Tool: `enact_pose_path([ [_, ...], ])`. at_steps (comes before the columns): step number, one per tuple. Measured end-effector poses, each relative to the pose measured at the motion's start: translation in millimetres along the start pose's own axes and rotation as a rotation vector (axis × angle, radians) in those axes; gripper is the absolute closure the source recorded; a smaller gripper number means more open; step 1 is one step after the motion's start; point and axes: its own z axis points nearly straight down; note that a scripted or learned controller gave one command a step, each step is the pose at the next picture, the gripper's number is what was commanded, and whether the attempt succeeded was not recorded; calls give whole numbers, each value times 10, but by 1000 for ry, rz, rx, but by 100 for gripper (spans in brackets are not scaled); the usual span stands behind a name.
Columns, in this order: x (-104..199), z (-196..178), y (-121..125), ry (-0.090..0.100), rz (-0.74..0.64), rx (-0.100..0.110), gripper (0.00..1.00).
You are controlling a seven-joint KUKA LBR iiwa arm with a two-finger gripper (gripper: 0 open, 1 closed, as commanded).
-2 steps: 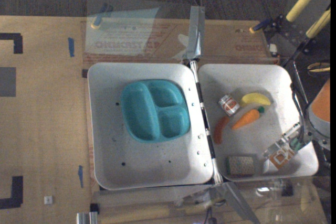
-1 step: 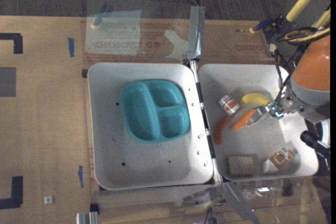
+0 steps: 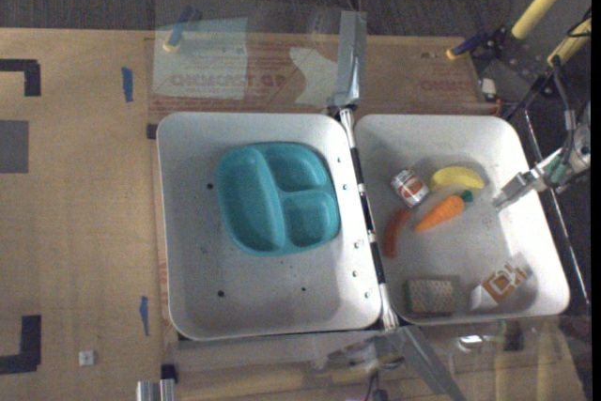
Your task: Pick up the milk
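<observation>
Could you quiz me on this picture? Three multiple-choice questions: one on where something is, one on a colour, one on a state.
1. Where is the divided plate?
A. left bin
B. right bin
C. on the bench

2. What colour is the banana?
A. teal
B. yellow
C. red

3. How does the milk carton stand?
A. held in the air
B. on the plate
C. lying in the right bin, untouched

Answers: 1 A, it sits inside the left bin. 2 B, it is plainly yellow. 3 C, it lies near that bin's front corner, apart from the gripper.
</observation>
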Motion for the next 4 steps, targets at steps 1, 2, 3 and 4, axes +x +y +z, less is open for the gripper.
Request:
enact_pose_path([
  [1, 98, 1212, -528, 3, -138, 1, 0],
  [2, 355, 877, 131, 1, 116, 1, 0],
  [3, 586, 992, 429, 0, 123, 1, 0],
  [4, 307, 148, -13, -1, -109, 0, 0],
])
